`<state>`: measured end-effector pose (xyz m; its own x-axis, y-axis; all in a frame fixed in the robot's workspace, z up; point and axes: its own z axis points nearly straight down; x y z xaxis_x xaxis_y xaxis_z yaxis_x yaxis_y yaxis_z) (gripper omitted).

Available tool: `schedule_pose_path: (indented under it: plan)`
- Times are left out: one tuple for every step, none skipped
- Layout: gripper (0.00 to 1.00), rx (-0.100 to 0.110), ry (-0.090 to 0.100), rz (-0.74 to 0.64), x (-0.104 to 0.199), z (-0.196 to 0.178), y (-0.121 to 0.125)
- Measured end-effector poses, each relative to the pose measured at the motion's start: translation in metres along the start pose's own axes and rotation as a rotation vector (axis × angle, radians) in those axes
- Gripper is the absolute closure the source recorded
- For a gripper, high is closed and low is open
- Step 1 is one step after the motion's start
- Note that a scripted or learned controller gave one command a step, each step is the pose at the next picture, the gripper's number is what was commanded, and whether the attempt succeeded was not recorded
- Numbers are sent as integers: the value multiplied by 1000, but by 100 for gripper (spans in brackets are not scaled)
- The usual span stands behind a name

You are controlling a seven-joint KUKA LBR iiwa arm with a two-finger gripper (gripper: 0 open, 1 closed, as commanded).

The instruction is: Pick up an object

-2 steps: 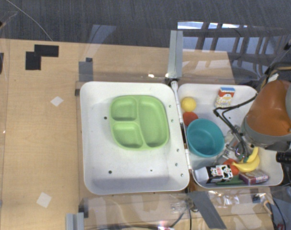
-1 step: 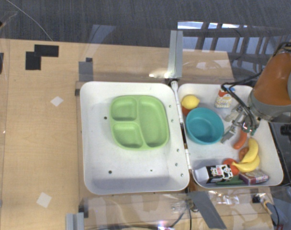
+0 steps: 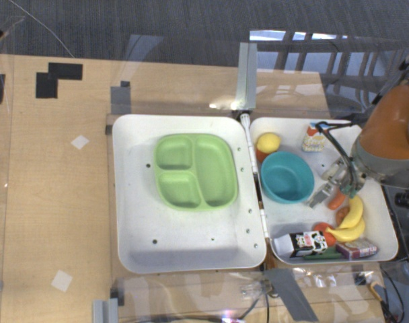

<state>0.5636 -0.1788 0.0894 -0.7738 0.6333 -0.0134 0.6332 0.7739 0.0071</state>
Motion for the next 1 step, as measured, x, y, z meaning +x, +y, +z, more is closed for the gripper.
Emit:
schedule_pose_path:
  plan:
    - [0,2,5,45,-5,0,-3]
